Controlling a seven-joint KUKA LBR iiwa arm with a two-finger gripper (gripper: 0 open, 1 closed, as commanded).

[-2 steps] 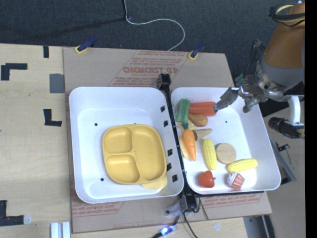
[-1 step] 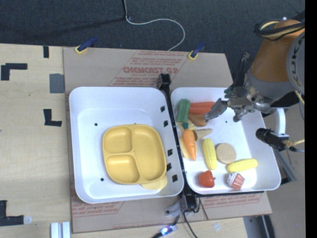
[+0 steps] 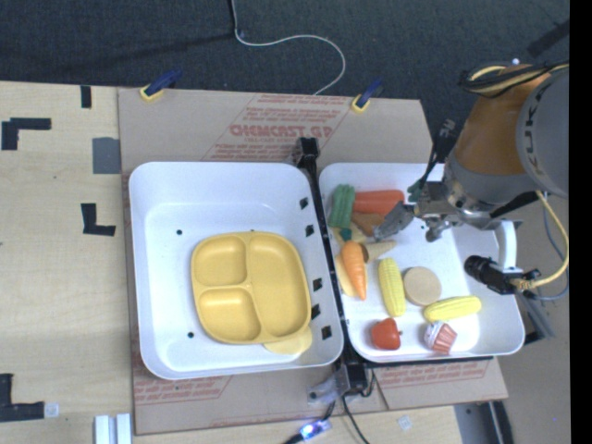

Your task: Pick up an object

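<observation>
A: Where's the hand (image 3: 396, 218) right now?

B: Low over the right bin (image 3: 504, 339), near its upper middle. The dark fingers are bunched against the toys, so I cannot tell whether they are spread or pressed together, and nothing is clearly pinched between them.

A: What's nearest to it?

B: An orange-red carrot (image 3: 377, 200) just to the left, with a green vegetable (image 3: 342, 205) beside that. My guess is one of these is the target, since the hand is angled toward them.

A: And further out?

B: A second carrot (image 3: 353, 268), a corn cob (image 3: 391, 286), a tan disc (image 3: 423, 285), a yellow piece (image 3: 451, 308) and a red tomato (image 3: 386, 334). The left bin (image 3: 153, 248) holds a yellow divided plate (image 3: 250, 285).
</observation>
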